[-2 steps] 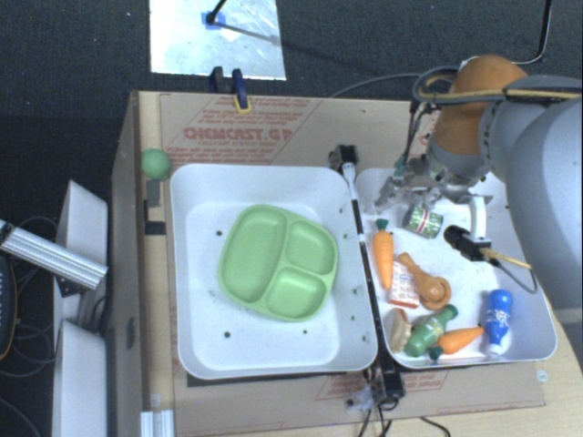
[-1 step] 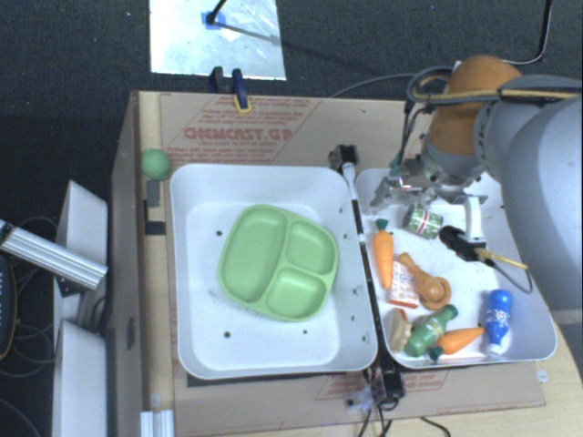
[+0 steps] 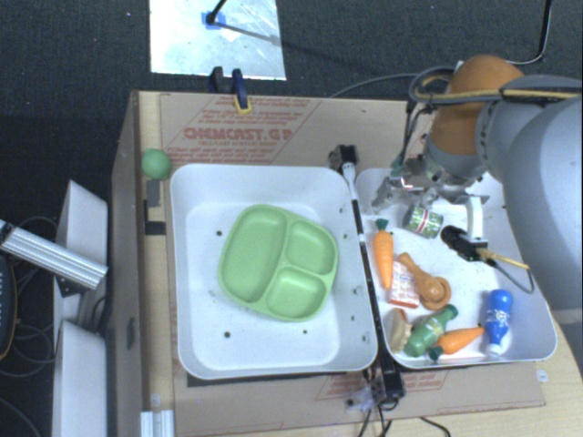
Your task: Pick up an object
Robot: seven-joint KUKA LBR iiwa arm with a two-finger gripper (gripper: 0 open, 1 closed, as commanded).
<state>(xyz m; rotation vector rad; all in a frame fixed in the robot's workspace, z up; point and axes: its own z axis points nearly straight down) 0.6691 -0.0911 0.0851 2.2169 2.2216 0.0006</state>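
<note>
My gripper (image 3: 412,188) hung low over the right bin (image 3: 533,299), just behind the small green-labelled can (image 3: 424,219). The can lay on its side on the bin floor, and it was the thing nearest to me. How far the gripper was open, I couldn't tell (the wrist blocked the view from above), and nothing showed in its grasp. Whether it touched the can, I couldn't say either.

Left of the can and a little nearer the camera, a carrot (image 3: 384,253) lay lengthwise along the bin wall with its green top pointing back. Nearer the camera than the can sat a brown-orange scoop-shaped piece (image 3: 428,287), with a red-and-white packet (image 3: 401,287) touching its left side. Further forward of the can, at the near rim, a green bottle (image 3: 426,330) lay tilted, and a second carrot (image 3: 461,339) lay just beside it. A blue-and-white bottle (image 3: 496,319) lay forward and to the right of the can, well apart from it.

Far to the can's left, past the divider, the left bin (image 3: 200,244) held a green divided plate (image 3: 278,260). Further left again, a green ball (image 3: 155,163) sat on the table (image 3: 301,116).
</note>
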